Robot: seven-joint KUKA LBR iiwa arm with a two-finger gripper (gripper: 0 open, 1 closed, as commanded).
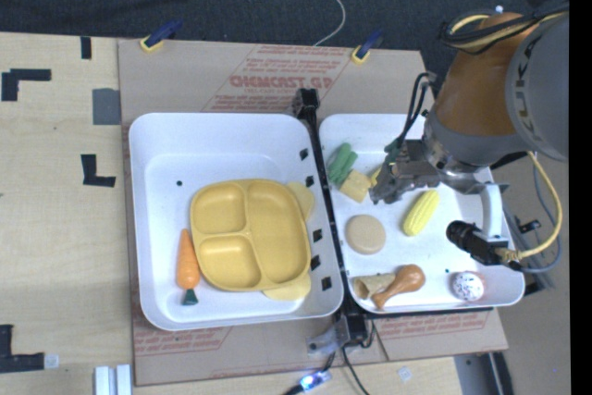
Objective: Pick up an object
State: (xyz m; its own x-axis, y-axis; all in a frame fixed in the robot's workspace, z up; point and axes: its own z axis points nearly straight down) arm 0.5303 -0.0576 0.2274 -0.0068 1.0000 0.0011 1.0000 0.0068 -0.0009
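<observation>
You have the arm over the right bin, its gripper low beside the corn and cheese wedge, jaw state not discernible, with the cookie, drumstick and speckled egg lying nearer the front wall.

The arm is cut off by the right edge. The yellow divided tray covers most of a pale yellow piece beneath it. The gripper tips are too dark to make out.
</observation>
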